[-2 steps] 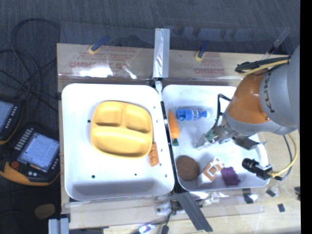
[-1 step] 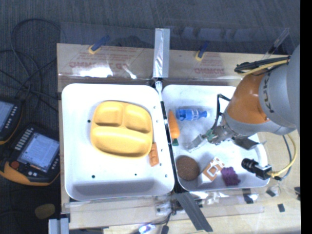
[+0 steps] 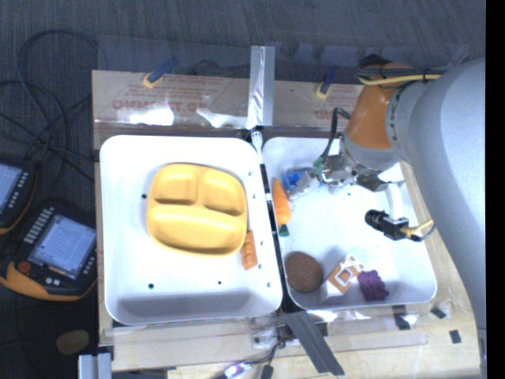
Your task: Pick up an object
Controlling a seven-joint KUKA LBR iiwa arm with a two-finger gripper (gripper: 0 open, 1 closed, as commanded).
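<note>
The end effector (image 3: 335, 169) sits low in the right bin (image 3: 410, 287) by a small blue object (image 3: 297, 180); can't tell its state. Looks like the grasp approach, next up closing and lifting.

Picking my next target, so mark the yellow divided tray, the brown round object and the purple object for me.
yellow divided tray (image 3: 197, 209), camera view, on the ridge between its compartments
brown round object (image 3: 303, 271), camera view, at the middle of its top
purple object (image 3: 373, 284), camera view, at the middle of the cluster
</note>
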